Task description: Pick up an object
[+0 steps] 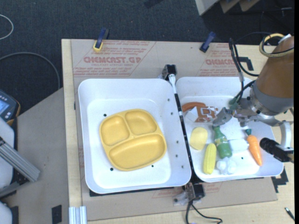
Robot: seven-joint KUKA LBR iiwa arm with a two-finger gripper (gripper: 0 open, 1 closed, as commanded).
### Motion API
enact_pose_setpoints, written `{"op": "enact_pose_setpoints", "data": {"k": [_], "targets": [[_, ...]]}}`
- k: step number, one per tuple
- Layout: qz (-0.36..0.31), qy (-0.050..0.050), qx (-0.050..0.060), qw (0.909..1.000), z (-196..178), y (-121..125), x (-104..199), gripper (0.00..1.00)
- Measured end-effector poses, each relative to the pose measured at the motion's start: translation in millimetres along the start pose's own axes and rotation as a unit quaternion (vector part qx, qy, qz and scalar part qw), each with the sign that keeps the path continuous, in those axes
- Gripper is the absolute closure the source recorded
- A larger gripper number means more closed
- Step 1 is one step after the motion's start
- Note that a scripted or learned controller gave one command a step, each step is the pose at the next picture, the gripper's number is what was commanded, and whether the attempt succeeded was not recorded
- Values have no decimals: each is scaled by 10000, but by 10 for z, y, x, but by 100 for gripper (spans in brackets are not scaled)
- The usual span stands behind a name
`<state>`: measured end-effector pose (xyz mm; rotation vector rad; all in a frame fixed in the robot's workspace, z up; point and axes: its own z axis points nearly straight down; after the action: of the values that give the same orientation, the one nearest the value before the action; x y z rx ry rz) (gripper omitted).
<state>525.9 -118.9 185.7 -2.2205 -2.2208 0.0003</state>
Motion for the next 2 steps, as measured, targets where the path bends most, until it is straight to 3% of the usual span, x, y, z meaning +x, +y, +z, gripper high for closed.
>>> {"op": "enact_pose_setpoints", "data": {"k": [1, 2], "targets": [[-13, -1, -29, 10000, 830, -283, 111, 0], [9, -12, -29, 10000, 746, -291, 95, 100]]}}
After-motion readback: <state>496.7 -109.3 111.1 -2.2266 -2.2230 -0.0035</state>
